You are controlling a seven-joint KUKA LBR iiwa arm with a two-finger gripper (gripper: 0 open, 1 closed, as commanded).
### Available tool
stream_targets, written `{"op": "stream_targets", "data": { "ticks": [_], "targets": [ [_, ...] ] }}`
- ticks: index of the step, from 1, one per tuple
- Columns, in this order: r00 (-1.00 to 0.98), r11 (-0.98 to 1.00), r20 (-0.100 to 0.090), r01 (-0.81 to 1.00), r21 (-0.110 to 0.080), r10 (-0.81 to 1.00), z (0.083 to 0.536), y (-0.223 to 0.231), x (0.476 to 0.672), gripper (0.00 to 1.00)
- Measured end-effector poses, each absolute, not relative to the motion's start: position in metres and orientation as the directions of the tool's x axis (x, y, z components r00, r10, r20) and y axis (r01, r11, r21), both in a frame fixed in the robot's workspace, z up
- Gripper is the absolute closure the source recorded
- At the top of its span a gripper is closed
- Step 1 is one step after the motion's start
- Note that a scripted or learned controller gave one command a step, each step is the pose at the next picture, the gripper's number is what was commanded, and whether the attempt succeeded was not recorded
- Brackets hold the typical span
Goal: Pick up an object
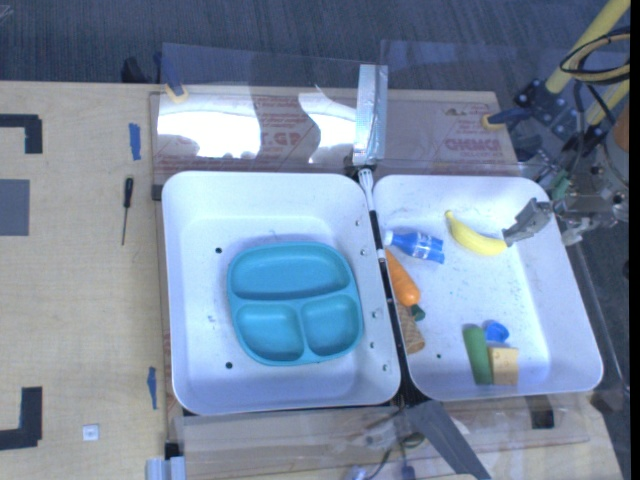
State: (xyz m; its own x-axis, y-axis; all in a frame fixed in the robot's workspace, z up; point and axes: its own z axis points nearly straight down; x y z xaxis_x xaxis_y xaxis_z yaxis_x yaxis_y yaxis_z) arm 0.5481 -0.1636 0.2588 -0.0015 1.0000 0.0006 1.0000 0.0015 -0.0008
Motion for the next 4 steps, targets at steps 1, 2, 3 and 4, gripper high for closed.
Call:
{"op": "stream_targets", "data": {
  "ticks": [1, 2, 3, 4],
  "targets": [
    [-0.309, 0.309, -0.003, 0.951, 0.005, 0.951, 0.306, -0.119, 0.559, 0.0],
    [-0.344, 0.344, 0.003, 0.939, -0.005, 0.939, 0.241, -0.116, 0.584, 0.0],
    [-0.273, 0.273, 0.001, 0.962, -0.004, 0.962, 0.17, -0.142, 0.629, 0.0],
    [-0.119, 0.119, -0.002, 0.993, 0.006, 0.993, 0.088, -0.178, 0.652, 0.0]
  ]
}}
